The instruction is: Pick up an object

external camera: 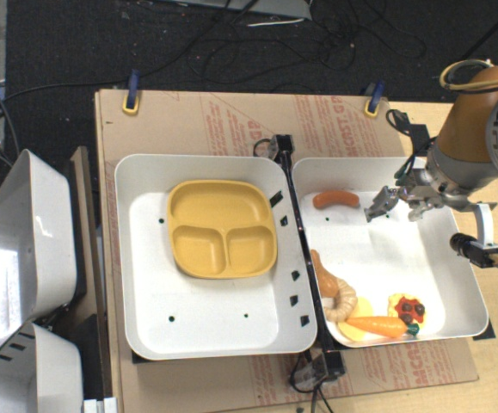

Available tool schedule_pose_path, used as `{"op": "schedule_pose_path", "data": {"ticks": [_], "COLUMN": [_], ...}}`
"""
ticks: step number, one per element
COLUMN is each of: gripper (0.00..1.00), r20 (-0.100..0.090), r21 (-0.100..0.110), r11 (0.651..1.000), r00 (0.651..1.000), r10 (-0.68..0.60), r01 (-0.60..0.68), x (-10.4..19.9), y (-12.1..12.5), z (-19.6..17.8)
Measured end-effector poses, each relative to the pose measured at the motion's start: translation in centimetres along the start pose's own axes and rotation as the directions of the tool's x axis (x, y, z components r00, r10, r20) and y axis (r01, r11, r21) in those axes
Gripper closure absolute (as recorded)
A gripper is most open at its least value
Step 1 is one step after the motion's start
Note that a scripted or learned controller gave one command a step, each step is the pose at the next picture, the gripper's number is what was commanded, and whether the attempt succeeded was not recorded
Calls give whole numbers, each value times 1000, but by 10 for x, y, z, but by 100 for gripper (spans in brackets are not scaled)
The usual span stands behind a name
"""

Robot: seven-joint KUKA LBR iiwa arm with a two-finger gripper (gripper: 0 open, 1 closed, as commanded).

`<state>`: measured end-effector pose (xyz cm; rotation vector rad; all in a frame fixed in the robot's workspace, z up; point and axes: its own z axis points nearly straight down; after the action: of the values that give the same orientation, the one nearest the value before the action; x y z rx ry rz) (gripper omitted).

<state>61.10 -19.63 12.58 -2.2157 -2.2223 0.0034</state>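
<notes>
1. The bench carries two shallow white bins side by side; the left bin point(141, 256) has a yellow divided plate point(223, 228) in its far half, and the right bin point(464, 274) holds the small food toys that the task is about

2. A sausage point(335, 200) lies alone near the far edge of the right bin, toward its far left corner. Its open position makes it, in my judgement, the easiest thing to pick

3. The other toys are crowded in the near left corner of this bin: a shrimp-like piece point(339, 295), an orange carrot point(378, 324) across the near edge, and a yellow piece with red and green on it point(406, 308) just beside the carrot. Because they touch each other, a grasp there can easily catch two things or push them away

4. The gripper point(395, 201) hangs over the far part of the right bin, just to the right of the sausage and apart from it. The arm reaches in over the bin's right edge

5. The jaws look released, with a gap between the two fingers and nothing in it, so no object is picked up yet

6. I judge that the next move needs a short shift toward the sausage and a descent before closing; the bin wall near it leaves little room
</notes>
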Motion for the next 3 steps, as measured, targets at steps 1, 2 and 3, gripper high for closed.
{"op": "schedule_pose_path", "data": {"ticks": [1,2,3], "gripper": [0,100,100], "r20": [1,2,2], "r21": [-1,-6,-9], "r11": [1000,1000,1000], "r00": [1000,1000,1000], "r10": [1,1,1], "r01": [-1,-1,-1], "x": [1,1,5], "y": [0,1,-5], "z": [36,23,-25]}}
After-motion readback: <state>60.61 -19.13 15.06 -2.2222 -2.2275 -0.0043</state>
